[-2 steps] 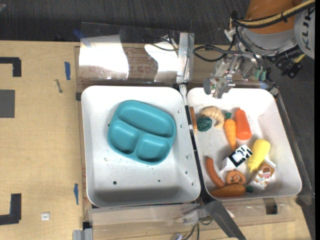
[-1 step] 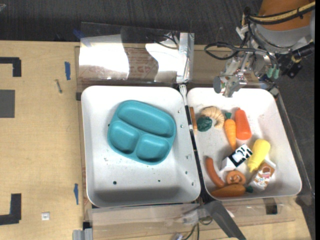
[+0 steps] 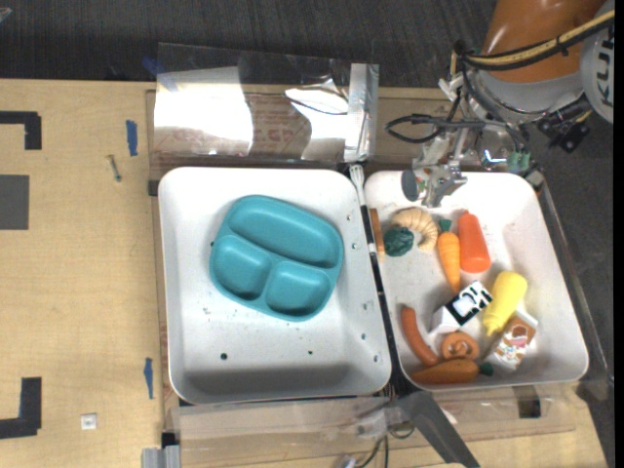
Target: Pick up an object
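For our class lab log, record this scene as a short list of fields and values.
left bin: holds a teal divided tray
right bin: toy foods, including a croissant, carrot, yellow bottle, sausage
claw: above the right bin's far edge, near the croissant
held item: none seen between the fingers
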Controlling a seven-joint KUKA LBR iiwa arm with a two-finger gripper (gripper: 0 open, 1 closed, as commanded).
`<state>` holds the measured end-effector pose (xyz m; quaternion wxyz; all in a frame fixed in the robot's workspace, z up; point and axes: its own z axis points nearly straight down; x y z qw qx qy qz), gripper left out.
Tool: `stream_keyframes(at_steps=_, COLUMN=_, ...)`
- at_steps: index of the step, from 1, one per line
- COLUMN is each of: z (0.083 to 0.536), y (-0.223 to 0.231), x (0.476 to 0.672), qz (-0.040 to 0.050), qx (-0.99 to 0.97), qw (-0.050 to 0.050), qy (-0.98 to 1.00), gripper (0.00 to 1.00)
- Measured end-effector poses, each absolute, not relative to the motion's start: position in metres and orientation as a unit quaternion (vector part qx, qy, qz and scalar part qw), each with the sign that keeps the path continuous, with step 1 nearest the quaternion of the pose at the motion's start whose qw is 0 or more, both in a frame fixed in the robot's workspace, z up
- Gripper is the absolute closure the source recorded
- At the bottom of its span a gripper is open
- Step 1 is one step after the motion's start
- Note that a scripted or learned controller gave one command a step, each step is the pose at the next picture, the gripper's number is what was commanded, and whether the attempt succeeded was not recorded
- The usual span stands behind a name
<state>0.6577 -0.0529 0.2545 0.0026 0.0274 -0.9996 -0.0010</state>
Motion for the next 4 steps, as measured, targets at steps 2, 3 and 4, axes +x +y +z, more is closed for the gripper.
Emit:
stream_keyframes(at_steps=2, z=0.182, y=-0.032, x=0.666, qz=-0.0027, qx=0.261, qw=0.002, qy=-0.965, gripper=1.00)
stream_keyframes(at_steps=3, z=0.244, y=-0.049, x=0.668, qz=-0.0003, qx=0.349, qw=-0.004, qy=-0.937, gripper=1.00)
stream_keyframes(at_steps=4, z=0.238, y=-0.022, x=0.667, qz=-0.0020, qx=0.376, qw=0.000, qy=-0.927, gripper=1.00)
